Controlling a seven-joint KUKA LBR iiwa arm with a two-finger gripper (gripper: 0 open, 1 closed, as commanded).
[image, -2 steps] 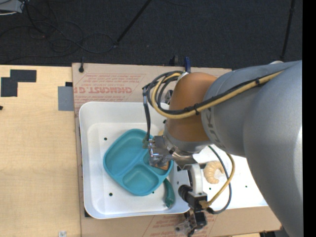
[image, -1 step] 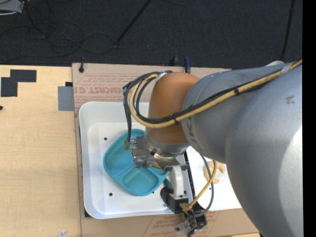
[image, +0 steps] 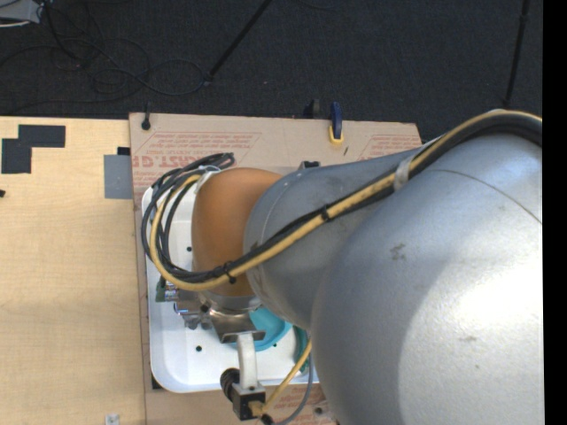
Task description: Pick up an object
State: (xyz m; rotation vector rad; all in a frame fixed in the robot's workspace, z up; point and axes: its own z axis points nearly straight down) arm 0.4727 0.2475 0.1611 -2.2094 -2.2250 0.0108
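The grey arm [image: 399, 264] is reaching from the right over the white bin [image: 173, 361], its bulk hiding the fingers, so I cannot tell their state. A turquoise object [image: 273, 330] is lying in the bin, just beside the wrist.

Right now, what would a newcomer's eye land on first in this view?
The big grey metal arm swells across the right half, reaching down over the shallow white plastic bin at lower left. Its orange band glows mid-frame, ringed by looped black and yellow cables. A turquoise plastic object peeks out under the wrist.
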